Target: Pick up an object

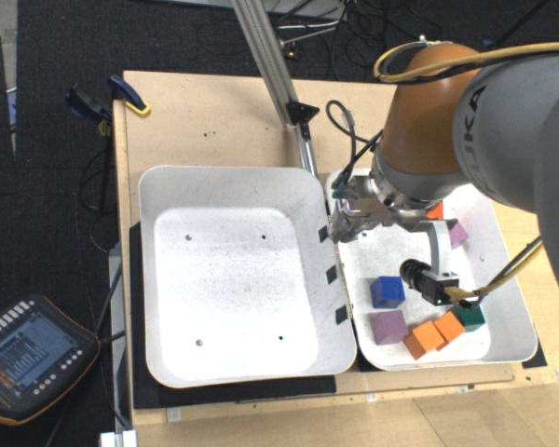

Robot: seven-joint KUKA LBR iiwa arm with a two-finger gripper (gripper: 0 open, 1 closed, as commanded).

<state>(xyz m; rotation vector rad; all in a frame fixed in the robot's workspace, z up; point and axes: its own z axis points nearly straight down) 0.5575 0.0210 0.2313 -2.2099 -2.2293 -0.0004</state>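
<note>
While my wrist hangs over the right bin (508, 338), my gripper (354, 214) sits near that bin's inner wall, close to the seam with the left bin (168, 194); I cannot tell from this slant how it is set. Nothing shows in it, so I judge the pick not yet made.

Candidates lie toward the near end of my bin: a blue cube (387, 291), a purple cube (388, 326) just below it, an orange block (427, 335) beside that, and a green block (471, 318) next to the orange. They crowd together, touching or nearly so, which leaves little room around any one. A pale purple piece (457, 234) lies apart under my arm.

Blue looks the freest, with bare floor on its far side. That inner wall is close, so I would drop in from above rather than sweep sideways.
</note>
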